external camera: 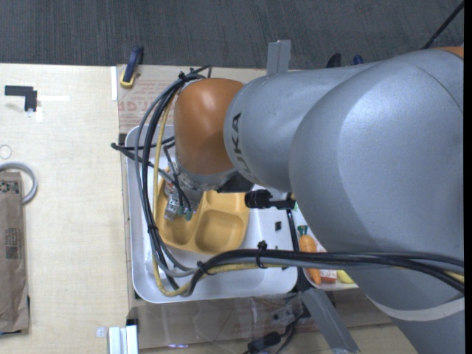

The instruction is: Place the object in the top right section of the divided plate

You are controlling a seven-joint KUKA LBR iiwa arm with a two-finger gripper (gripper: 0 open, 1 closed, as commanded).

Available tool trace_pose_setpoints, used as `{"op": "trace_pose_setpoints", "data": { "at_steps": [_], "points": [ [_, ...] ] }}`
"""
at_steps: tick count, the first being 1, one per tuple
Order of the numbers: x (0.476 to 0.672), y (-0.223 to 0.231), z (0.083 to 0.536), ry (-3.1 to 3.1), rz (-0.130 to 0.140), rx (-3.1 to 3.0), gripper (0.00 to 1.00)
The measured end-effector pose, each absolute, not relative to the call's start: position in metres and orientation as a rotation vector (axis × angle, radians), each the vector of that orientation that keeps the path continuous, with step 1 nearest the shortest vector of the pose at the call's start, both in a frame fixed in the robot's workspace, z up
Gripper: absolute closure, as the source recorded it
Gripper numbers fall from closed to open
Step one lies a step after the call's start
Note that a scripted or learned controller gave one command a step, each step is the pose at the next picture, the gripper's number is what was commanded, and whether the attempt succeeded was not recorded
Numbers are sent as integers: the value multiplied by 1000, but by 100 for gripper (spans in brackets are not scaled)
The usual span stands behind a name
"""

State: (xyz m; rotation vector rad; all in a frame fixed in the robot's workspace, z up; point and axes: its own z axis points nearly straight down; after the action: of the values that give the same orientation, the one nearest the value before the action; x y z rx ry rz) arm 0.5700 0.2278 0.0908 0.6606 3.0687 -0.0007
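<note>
A yellow divided plate lies in a white bin at the centre of the camera view. The grey arm with its orange band hangs right over the plate and hides the plate's upper part. My gripper shows as a small metal piece with coloured wires below the orange band, low over the plate's left section. Two of the plate's sections are visible and look bare. A small orange object lies to the right of the plate, partly behind the arm and cables.
Black and yellow cables loop along the bin's left wall and across its front. An orange and white packet lies under the arm at the right. A brown paper bag lies on the bench at the far left.
</note>
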Motion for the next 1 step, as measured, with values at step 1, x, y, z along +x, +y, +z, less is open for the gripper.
{"op": "trace_pose_setpoints", "data": {
  "at_steps": [1],
  "points": [
    [569,227,91,3071,-4,661,0]
  ]
}}
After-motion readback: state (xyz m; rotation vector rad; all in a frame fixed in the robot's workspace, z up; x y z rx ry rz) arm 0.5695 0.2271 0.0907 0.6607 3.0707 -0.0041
